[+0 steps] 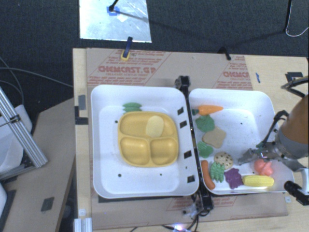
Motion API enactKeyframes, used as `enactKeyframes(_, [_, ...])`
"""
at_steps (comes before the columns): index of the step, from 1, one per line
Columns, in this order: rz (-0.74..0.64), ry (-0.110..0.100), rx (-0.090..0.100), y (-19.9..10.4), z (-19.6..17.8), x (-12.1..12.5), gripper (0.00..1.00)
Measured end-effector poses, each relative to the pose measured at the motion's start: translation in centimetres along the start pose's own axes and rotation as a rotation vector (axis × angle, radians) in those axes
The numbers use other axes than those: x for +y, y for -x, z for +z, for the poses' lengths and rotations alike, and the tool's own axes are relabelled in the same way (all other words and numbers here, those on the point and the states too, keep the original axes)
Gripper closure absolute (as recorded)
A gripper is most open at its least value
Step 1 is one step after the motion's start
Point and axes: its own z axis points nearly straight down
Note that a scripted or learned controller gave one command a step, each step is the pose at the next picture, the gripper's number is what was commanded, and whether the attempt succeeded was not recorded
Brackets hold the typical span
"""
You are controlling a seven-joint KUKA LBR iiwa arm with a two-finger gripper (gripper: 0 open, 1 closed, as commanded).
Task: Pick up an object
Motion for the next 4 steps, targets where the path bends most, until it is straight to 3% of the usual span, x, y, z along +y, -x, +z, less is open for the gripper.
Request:
enactKeyframes(1, [-0.015, 0.006, 0.002, -9.6, 0.0, 1.5, 0.0])
enactKeyframes(2, [0.001, 0.007, -0.005, -1.7, -0.1, 0.2, 0.0])
enactKeyframes(3, [-0.018, 0.012, -0.001, -13.0, -0.1, 7.1, 0.0])
enactKeyframes(4, [0.0, 0.002, -0.002, -10.1, -2.0, -0.1, 0.0])
